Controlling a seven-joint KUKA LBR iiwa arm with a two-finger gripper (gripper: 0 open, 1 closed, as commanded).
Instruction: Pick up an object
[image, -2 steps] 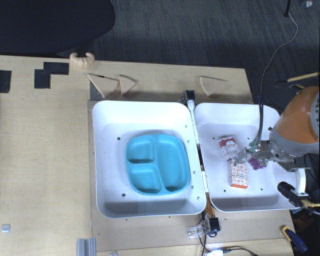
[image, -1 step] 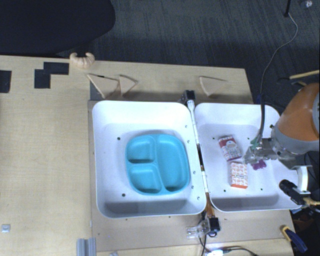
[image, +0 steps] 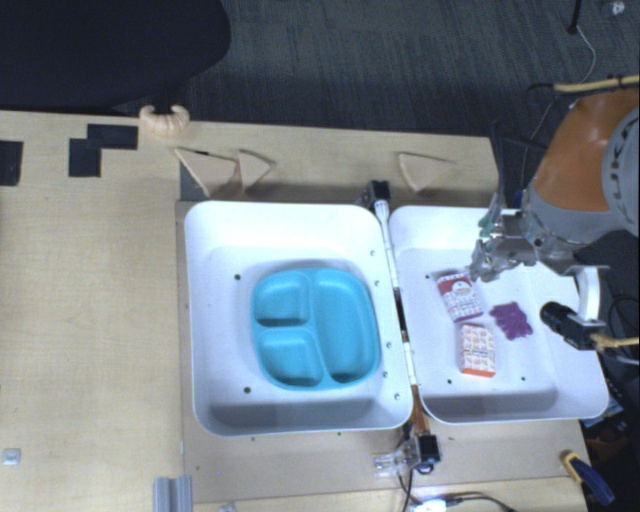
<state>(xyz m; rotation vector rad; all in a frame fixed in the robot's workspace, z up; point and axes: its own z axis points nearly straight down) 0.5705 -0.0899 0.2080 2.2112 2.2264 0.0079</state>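
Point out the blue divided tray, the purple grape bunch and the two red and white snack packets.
Blue three-compartment plastic tray (image: 316, 325), camera view, centre ridge.
Small purple grape bunch (image: 511, 319), camera view, middle.
Red and white snack packet nearer the gripper (image: 459, 297), camera view, face.
Second red and white packet (image: 477, 350), camera view, face.

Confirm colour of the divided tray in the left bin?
Light blue tray, clearest in the camera view.

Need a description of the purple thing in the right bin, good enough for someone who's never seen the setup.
Find the right bin of the two white ones, the one without the blue tray. Three small things lie in its middle; the purple thing is the one furthest right, beside the two packets. It is a lumpy, solid purple clump, while its neighbours are flat red-and-white rectangles.
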